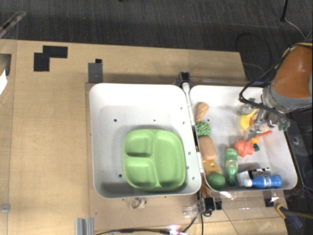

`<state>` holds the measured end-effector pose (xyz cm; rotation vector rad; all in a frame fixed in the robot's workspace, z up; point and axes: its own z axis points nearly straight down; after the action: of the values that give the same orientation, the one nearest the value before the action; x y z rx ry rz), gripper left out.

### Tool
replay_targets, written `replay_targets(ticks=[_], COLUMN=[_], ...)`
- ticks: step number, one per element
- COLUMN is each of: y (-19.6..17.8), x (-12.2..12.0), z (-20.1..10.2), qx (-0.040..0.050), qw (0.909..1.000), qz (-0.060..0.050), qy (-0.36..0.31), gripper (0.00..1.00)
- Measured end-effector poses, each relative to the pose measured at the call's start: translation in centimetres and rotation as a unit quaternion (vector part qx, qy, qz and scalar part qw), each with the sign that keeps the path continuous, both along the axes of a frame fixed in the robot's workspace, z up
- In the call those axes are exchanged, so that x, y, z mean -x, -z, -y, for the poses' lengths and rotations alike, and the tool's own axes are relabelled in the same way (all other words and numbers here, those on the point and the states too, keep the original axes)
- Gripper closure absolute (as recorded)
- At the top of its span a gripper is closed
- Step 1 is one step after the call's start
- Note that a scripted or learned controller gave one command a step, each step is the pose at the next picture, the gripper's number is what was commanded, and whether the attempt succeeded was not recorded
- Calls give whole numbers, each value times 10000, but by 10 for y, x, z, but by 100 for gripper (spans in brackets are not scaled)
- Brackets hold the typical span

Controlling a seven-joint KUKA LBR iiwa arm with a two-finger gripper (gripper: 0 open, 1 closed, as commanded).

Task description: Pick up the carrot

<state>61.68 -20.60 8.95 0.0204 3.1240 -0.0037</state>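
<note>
I am hanging my gripper (259, 126) low over the right bin (291, 153), near its right-hand side, and its fingers are closing on a thin orange carrot (264, 131) that is sitting slanted between them. Just beside it a yellow piece (246, 120) is lying against the bin floor, and a lumpy coral-pink toy (244, 148) is resting right below the carrot. Along the bin's left wall a tan rounded piece (201, 111), a knobbly green piece (202, 129) and a smooth beige roll (208, 149) are lining up, with a round green ball (216, 180) at the near corner. A green bottle (231, 160) is standing near the middle, and a blue-and-white bottle (260, 181) is lying on its side along the near wall. The left bin (105, 106) is holding a glossy light-green divided plate (154, 157) with rounded corners and three compartments.
</note>
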Motion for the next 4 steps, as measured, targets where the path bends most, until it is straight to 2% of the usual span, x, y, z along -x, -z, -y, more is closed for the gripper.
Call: replay_targets(ticks=[1, 2, 3, 4], y=[0, 0, -1, -14], x=[42, 71, 115, 111], z=[-5, -2, -37, -38], qx=[-19, -42, -51, -65], qw=[9966, 9761, 9469, 9481], qz=[-12, 3, -42, 12], qy=[829, 2173, 3213, 3178], gripper=[0, 0, 0, 100])
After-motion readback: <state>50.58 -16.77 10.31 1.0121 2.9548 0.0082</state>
